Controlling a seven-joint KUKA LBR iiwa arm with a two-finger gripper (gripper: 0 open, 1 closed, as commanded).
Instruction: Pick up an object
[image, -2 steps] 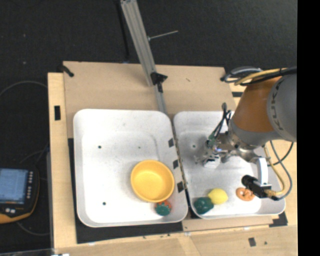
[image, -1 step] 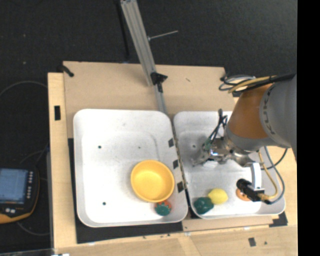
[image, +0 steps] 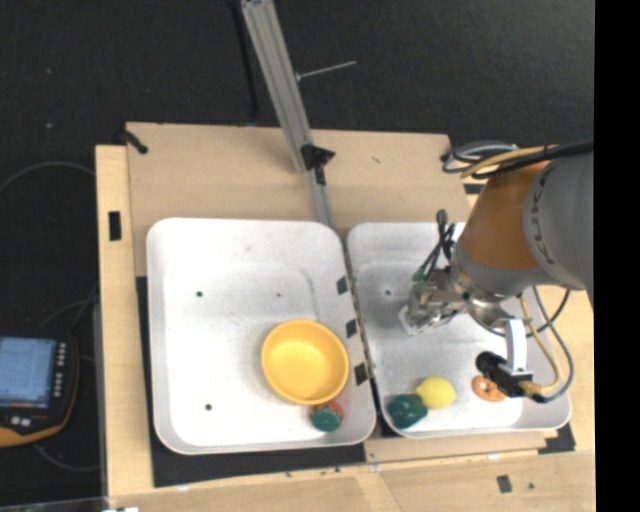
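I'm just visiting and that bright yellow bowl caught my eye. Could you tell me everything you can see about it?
The round yellow bowl looks like smooth plastic, plain and deep yellow inside. It sits upright, mouth up, in the left white bin, toward that bin's near right corner. A small teal and red object lies right against its near rim. The gripper is over the other bin, well apart from it.

The tan bench (image: 400, 160) carries the left bin (image: 200, 270) and right bin (image: 385, 250) side by side.
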